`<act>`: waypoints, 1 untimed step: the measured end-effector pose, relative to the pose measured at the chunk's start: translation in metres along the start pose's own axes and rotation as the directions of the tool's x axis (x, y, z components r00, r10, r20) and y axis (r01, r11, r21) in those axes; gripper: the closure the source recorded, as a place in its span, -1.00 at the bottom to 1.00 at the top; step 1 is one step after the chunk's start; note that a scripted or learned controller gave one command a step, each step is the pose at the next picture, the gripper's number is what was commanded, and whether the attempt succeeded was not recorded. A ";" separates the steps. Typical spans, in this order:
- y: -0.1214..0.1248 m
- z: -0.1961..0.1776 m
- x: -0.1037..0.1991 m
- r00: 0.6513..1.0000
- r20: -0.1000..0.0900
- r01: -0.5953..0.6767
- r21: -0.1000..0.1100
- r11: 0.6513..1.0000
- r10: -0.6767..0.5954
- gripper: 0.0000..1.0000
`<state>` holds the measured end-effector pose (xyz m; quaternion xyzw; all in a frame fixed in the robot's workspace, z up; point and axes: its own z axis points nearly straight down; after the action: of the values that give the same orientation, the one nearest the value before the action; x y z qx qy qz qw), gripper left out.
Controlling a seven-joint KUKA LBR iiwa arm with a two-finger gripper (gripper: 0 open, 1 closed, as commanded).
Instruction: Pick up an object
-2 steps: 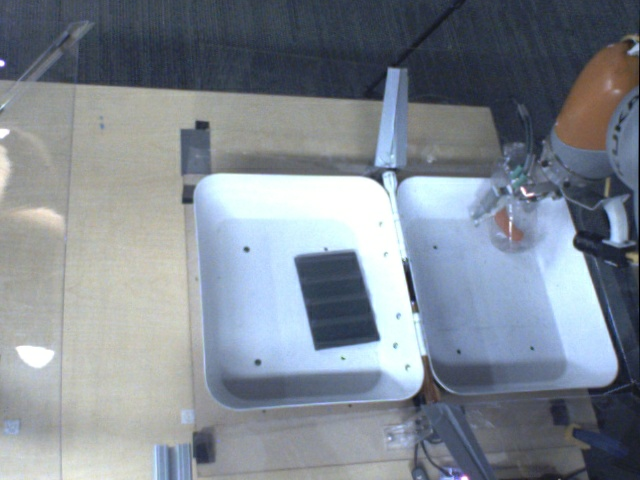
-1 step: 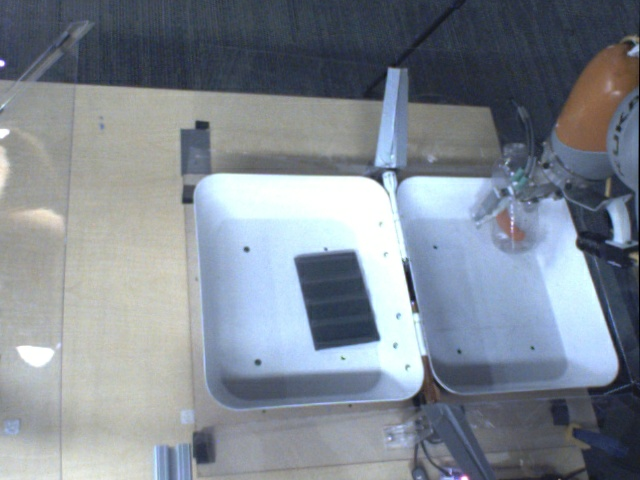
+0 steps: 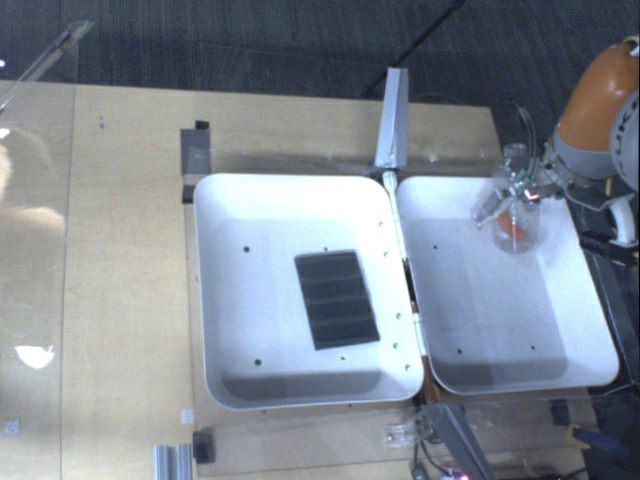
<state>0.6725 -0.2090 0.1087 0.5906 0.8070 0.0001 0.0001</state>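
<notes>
The tool (image 3: 513, 193) hangs over the right bin's (image 3: 500, 358) far corner with a small orange object (image 3: 511, 228) right below it, maybe touching. Can't tell the tool's state, too blurry. Dark ridged slab (image 3: 337, 299) lies well off in the other bin.

Even, bright light falls from above. Both white bins (image 3: 240, 208) come close to washing out, and soft grey shadows pool along their near walls. Pale glare patches sit on the clear sheet (image 3: 30, 218) at the left of the table (image 3: 120, 298). The dark floor (image 3: 250, 18) at the far side stays dim and grainy. The gripper (image 3: 515, 193) looks blurred and translucent, its edges smeared.
</notes>
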 end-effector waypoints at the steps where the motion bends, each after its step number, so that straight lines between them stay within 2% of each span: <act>1: -0.001 0.000 -0.002 1.000 0.002 0.029 0.001 1.000 -0.029 -1.00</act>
<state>0.6720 -0.2108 0.1086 0.5787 0.8155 -0.0008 0.0004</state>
